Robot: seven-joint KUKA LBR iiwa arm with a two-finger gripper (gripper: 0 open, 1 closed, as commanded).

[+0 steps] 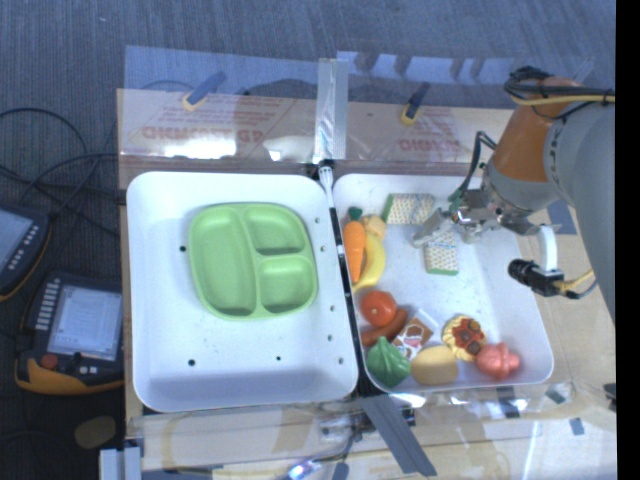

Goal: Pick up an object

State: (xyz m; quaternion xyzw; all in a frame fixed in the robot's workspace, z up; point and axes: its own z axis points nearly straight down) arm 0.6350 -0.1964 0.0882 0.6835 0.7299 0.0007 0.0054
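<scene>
My gripper (450, 228) hangs over the far part of the right bin (520, 313), below the arm's orange band. Its fingers stand open with nothing between them. Just under and in front of it lies a small square cracker (441, 257); a second, similar cracker (408, 208) lies to its left near the far wall. Along the bin's left side lie a carrot (354, 247) and a banana (374, 255). Nearer the front are a tomato (377, 307), a green pepper (387, 363), a yellow potato (434, 366), a small pizza (463, 334) and a red fruit (498, 360).
The left bin (160, 348) holds a green divided plate (253, 259). A black fitting with a yellow cable (537, 276) hangs from the arm at the right bin's right wall. The divider between the bins (338, 268) runs beside the carrot. A handheld controller (70, 328) lies off the bench at the left.
</scene>
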